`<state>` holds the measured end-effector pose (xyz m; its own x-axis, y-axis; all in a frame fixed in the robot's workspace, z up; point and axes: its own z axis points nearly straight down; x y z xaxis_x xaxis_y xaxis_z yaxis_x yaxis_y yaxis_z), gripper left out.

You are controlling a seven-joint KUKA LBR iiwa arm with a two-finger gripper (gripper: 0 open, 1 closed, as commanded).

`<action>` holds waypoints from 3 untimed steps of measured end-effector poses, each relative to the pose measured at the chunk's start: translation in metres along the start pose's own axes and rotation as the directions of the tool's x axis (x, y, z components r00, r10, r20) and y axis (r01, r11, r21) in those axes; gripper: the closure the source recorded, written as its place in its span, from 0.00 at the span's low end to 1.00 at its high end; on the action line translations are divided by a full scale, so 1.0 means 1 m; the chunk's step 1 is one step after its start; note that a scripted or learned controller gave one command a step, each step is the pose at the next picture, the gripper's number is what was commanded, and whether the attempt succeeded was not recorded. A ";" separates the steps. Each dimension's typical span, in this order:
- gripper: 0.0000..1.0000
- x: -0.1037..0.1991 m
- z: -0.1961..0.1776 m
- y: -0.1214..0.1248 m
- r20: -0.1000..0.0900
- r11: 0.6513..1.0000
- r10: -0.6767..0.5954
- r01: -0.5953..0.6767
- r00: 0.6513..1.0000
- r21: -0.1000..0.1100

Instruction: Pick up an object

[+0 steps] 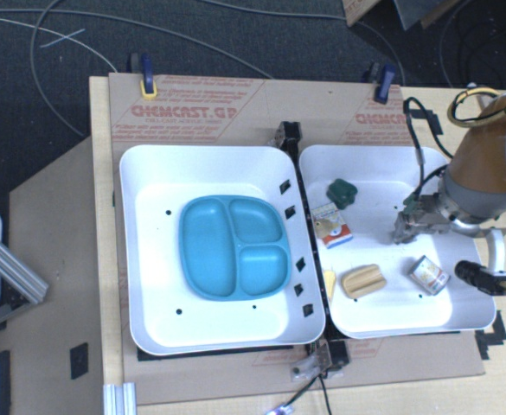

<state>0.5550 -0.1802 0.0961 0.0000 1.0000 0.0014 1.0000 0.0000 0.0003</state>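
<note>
Seemingly, jaws rest on right bin floor.

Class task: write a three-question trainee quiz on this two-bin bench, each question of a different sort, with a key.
1. True or false: the blue divided plate lies in the left bin.
2. Which object lies nearest the gripper? A) green object B) tan block C) small can
3. Fill in: the arm reaches over the ___ bin.

Key: 1 true; 2 C; 3 right.
</note>
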 end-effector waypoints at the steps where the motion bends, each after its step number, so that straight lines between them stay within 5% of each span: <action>1: 1.00 0.001 -0.056 -0.009 0.003 1.000 0.000 0.000 1.000 -0.005; 3: 1.00 0.000 -0.182 0.005 0.004 1.000 -0.002 0.002 1.000 -0.008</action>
<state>0.5597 -0.1804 0.2778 -0.0018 1.0000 -0.0026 1.0000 0.0018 0.0083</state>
